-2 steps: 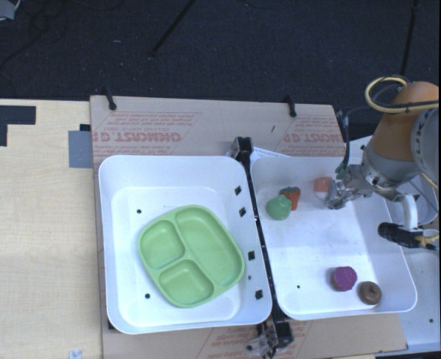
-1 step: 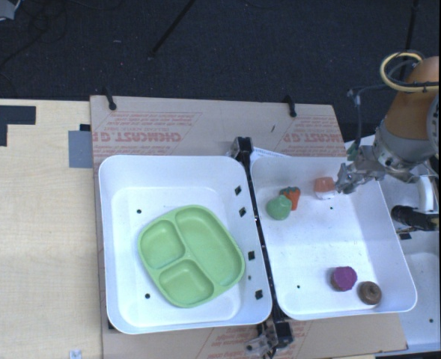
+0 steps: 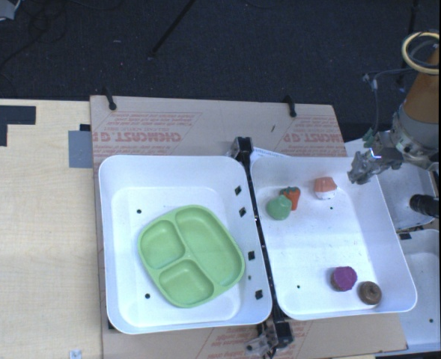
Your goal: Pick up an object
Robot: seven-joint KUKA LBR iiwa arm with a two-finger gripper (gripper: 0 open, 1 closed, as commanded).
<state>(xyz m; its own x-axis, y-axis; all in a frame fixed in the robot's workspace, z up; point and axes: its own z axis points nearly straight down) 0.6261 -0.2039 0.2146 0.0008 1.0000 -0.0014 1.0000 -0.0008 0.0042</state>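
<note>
The gripper (image 3: 360,168) is hanging over the upper right corner of the right bin (image 3: 385,223), touching none of the objects; whether it is apart or together cannot be told. A pink and white piece (image 3: 324,187) is lying nearest to it, a green ball (image 3: 278,208) is sitting against an orange piece (image 3: 293,196), and a purple piece (image 3: 344,278) is resting beside a brown ring (image 3: 369,292). A green divided plate (image 3: 191,255) is lying in the left bin (image 3: 123,200)
</note>
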